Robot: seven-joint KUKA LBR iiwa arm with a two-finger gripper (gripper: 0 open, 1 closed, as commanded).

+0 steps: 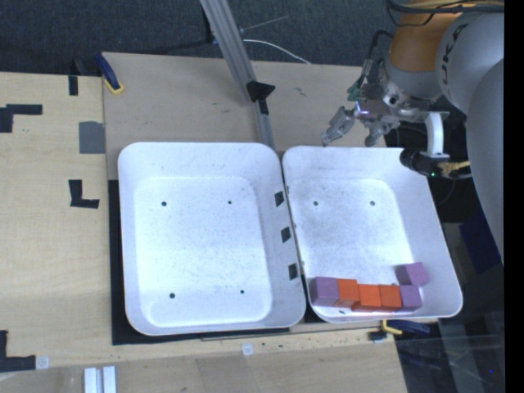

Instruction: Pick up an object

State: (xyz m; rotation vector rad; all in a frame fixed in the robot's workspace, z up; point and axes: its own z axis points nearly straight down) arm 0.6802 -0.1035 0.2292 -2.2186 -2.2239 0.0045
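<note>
Several small blocks lie in a row along the front edge of the right bin: a purple block at the left, orange blocks in the middle, and purple blocks at the right. My gripper hangs above the back rim of the right bin, far from the blocks. Its two fingers are spread apart, open, with nothing between them.
The left bin sits beside the right one, with small black clips along their shared edge. A slanted metal rail rises behind the bins. Black tape marks lie on the bench to the left.
</note>
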